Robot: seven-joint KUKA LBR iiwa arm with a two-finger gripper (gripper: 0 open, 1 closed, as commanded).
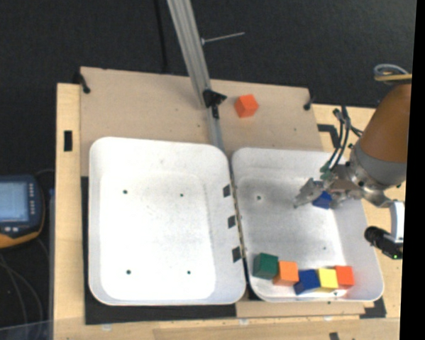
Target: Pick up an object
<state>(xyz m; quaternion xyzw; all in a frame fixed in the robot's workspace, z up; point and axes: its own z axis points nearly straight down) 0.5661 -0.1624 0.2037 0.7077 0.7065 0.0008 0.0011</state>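
I see a small blue block [323, 201] in the right bin [283, 169], pinched between the gripper [316, 195] fingers near the bin's upper right. My worry: its smooth, hard faces could slip out during a lift. Five matte cubes [305, 275] line the bin's front wall.

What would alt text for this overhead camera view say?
A grey robot arm's pincer hangs over the right white bin beside a blue block. Five coloured blocks line that bin's near edge; an orange cube sits outside.
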